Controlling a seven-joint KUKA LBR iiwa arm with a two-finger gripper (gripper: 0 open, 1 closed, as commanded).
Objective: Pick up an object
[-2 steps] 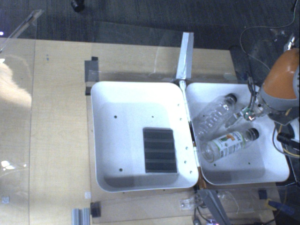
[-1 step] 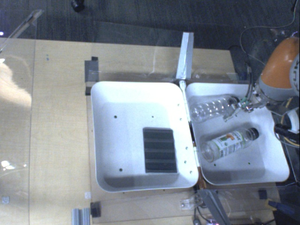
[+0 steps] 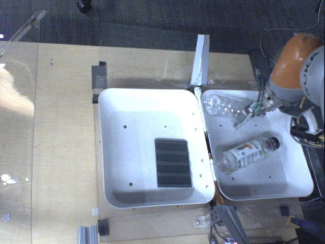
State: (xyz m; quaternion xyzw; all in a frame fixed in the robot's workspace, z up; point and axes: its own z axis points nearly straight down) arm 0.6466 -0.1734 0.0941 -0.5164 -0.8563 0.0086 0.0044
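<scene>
Two shallow white bins sit side by side on a pale wooden bench (image 3: 61, 151).

Right bin (image 3: 299, 184): holds two bottles. The first bottle (image 3: 249, 155) is clear plastic with a dark cap and a white label bearing green and orange print. It lies on its side near the middle of the bin floor, cap toward the right and slightly farther back, base toward the left wall. The second, a crumpled clear bottle (image 3: 223, 107), lies in the far left corner of the same bin; it has no label that can be made out.

Left bin (image 3: 117, 116): holds one dark ribbed rectangular block (image 3: 173, 162), lying flat toward the near right part of the floor.

Gripper (image 3: 250, 114): reaches in from the right, below the orange band on the arm (image 3: 297, 67), at the far side of the right bin. Its tip points left and down, just beside the right end of the crumpled bottle. The labelled bottle lies nearer the viewer, apart from the tip. Whether the jaws are spread or pressed together cannot be told at this resolution. Nothing is seen pinched.
</scene>
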